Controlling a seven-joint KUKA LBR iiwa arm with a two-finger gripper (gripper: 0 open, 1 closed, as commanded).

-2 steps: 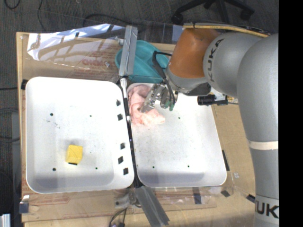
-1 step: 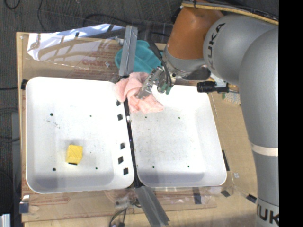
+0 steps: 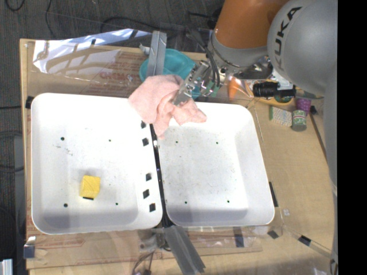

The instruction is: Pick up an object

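At the back edge of the right bin (image 3: 252, 171), the hand (image 3: 184, 94) sits over a pink cloth (image 3: 162, 103), metal fingers (image 3: 181, 98) pinching a fold of it near the cloth's right side. Cloth looks bunched and lifted, draped from the hand, its lower tail hanging across the seam between the two bins, part over the left bin (image 3: 51, 153) corner, part over the right. Can't tell for sure if it is fully clear of the rims; most of it appears raised off the floor of the bins. Left bin also holds a small yellow block (image 3: 90, 187) near its front, well apart from the hand, untouched. Behind the cloth, a teal bowl (image 3: 175, 63) sits on the bench (image 3: 289, 171), and small clutter lies by the arm (image 3: 298, 27) at right. Progress, as a judgement: grasp is made and the lift seems under way or nearly done. Left to do: raise the cloth fully clear and keep the grip. Risk: the pinch is on a thin fold, so cloth could slip out.
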